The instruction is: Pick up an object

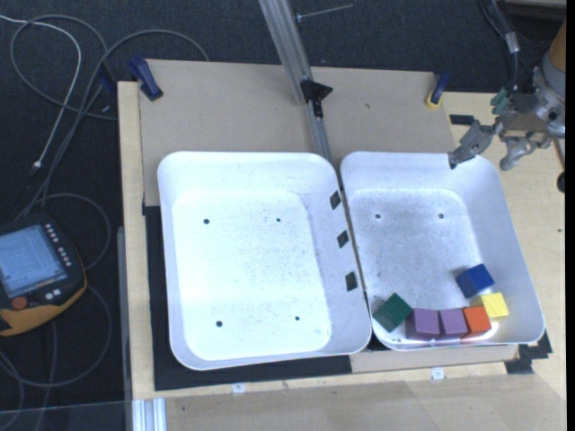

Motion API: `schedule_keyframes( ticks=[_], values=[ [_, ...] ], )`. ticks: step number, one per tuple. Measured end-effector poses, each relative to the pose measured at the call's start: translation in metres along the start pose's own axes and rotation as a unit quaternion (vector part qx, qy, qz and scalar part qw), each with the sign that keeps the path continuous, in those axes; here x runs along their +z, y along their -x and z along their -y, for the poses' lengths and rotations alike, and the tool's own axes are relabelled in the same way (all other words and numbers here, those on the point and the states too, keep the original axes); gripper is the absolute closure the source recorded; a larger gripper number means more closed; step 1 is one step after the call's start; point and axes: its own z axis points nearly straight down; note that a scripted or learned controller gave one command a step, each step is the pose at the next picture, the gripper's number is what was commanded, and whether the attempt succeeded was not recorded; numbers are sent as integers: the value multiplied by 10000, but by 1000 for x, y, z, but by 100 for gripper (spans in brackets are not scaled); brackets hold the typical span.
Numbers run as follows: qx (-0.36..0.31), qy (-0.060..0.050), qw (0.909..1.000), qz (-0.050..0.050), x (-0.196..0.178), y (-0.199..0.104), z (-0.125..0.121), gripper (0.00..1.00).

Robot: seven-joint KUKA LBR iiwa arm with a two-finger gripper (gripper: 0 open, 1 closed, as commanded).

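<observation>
Scanning from the left, we see the shallow white plastic left bin (247, 259) with nothing in it, then the matching right bin (431, 232). Along its near edge sit small blocks, tightly packed: green cube (393, 312), purple cube (426, 322), maroon cube (453, 321), orange cube (476, 320), yellow cube (495, 306), blue cube (473, 280). We judge them light, rigid, probably smooth-sided; the blue cube, sitting a bit apart, offers the cleanest grasp across opposite flat faces. Far right, the grey two-finger gripper (487, 147) hangs over the bin's far corner, fingers spread, nothing between them.
</observation>
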Motion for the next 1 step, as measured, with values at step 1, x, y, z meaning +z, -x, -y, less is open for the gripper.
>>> schedule_keyframes(
  ticks=[1],
  values=[
    [26, -26, 10000, 7, 45, 49, -1, 0]
  ],
)
